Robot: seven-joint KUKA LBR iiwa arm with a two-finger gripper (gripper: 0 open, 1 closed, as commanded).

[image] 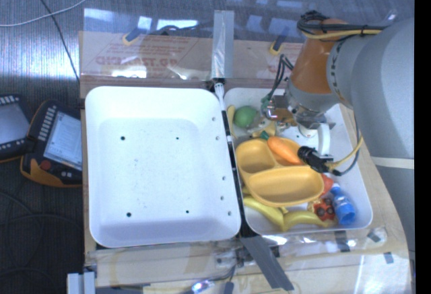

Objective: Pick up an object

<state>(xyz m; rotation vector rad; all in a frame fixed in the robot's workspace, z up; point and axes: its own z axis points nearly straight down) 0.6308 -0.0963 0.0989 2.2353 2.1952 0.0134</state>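
Note:
The right bin (360,181) holds a heap of toys. A green round fruit (245,116) lies at its far left corner. An orange carrot (285,149) rests beside a small yellow bowl (254,156), with a larger yellow bowl (286,186) in front of it. A yellow banana (277,216) lies along the near wall, and a blue bottle (343,210) and a small red item (326,204) sit at the near right. My gripper (281,115) is down in the far part of this bin, just right of the green fruit and above the carrot.
The left bin (158,165) is bare white plastic. The grey arm (377,91) with its orange band (314,70) covers the right bin's far right side. A cardboard sheet (148,54) lies behind the bins, and a teach pendant (50,144) sits at the left.

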